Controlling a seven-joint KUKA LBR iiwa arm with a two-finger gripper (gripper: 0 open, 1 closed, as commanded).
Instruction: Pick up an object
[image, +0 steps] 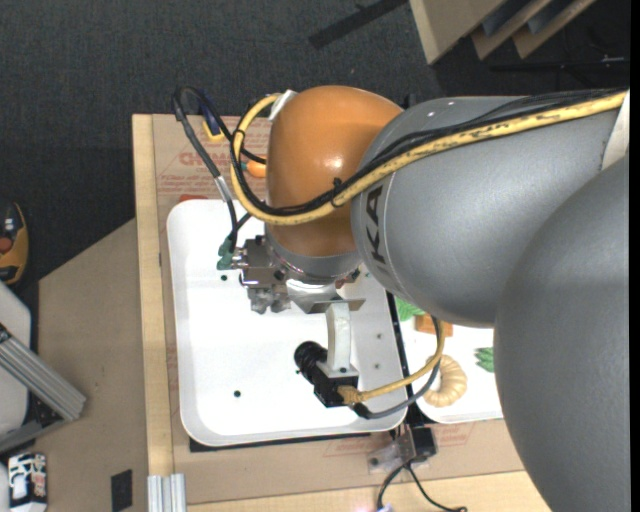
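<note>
My gripper hangs over the upper middle of the left white bin, under the orange wrist band. It is seen from above, largely covered by the wrist. A small green piece shows at its left side; I cannot tell whether it is an object or part of the tool. In the right bin, mostly hidden by the arm, lie a cream ridged curved object, a green object, and an orange piece beside a green piece.
The big grey arm covers most of the right bin and the right half of the view. Two tiny dark specks mark the left bin's floor. A wooden bench edge runs along the left, with cables above the bin.
</note>
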